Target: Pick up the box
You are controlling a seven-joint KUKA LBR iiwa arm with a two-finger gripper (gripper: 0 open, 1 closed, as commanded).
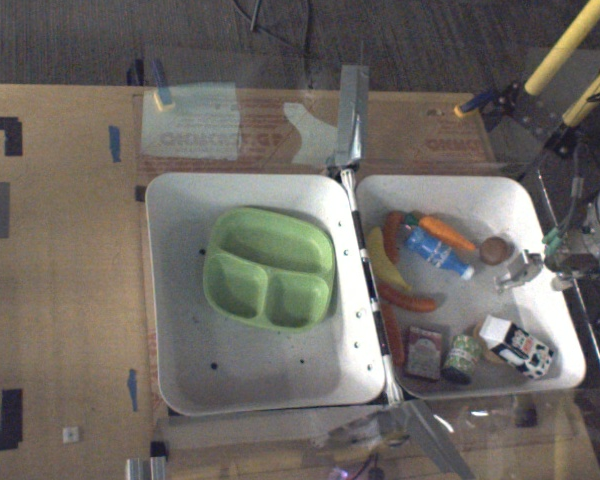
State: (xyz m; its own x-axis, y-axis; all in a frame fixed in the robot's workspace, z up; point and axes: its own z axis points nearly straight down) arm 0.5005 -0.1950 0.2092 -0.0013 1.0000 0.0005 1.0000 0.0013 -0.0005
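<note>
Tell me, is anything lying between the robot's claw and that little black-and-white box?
No. In the camera view, the gripper hangs above the box in the right bin, and only bare white bin floor separates them.

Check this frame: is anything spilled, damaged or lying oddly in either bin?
Nothing spilled or broken. The box lies tilted in the right bin's near corner, and the toy foods are loosely jumbled. The green tray sits slightly askew in the left bin. The gripper hangs above the right bin.
</note>
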